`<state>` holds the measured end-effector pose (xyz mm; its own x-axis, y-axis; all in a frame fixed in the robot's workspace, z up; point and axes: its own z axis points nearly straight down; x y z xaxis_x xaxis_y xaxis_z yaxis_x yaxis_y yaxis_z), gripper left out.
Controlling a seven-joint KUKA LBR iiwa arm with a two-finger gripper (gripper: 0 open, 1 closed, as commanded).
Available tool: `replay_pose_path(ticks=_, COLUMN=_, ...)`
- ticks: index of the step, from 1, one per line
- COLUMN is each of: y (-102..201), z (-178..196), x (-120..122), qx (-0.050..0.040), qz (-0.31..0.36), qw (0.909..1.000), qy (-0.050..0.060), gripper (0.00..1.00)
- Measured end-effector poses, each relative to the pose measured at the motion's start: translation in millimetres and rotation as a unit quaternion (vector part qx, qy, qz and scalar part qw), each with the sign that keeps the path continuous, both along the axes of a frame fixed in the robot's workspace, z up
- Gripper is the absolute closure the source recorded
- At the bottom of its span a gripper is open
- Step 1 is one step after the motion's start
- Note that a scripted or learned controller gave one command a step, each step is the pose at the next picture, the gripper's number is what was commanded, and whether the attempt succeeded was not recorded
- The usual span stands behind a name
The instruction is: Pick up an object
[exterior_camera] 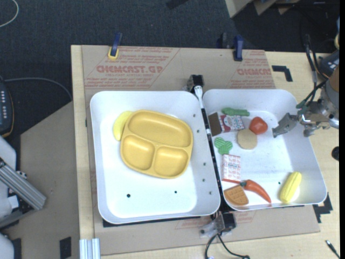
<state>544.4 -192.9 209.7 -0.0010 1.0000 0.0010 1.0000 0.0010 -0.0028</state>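
The right bin [302, 155] holds several toy foods: a red tomato [259, 125], a tan round cookie [247, 140], a yellow corn cob [291, 186], an orange carrot [255, 188], a brown waffle piece [236, 196], a green leafy piece [222, 144], a green pod [235, 111], a brown bar [214, 124] and two printed packets [231, 166]. My gripper [295, 129] hangs over the bin's right rim, to the right of the tomato. It is open, and nothing sits between its fingers.
The left bin [108, 188] carries a yellow divided plate [156, 144] with a yellow piece [121, 124] poking out at its left edge. A black ridge [206, 139] separates the bins. Clamps [114, 47] hold the cardboard at the back.
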Motion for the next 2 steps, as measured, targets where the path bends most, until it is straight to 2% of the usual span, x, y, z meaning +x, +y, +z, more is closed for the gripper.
replay_pose_path(ticks=1, y=0, z=-57, x=-10, qx=0.0007, qz=-0.001, qw=1.0000, qy=0.001, gripper=0.00)
replay_pose_path(ticks=2, y=6, z=-116, x=-5, qx=0.0006, qz=0.000, qw=1.0000, qy=0.001, gripper=0.00)
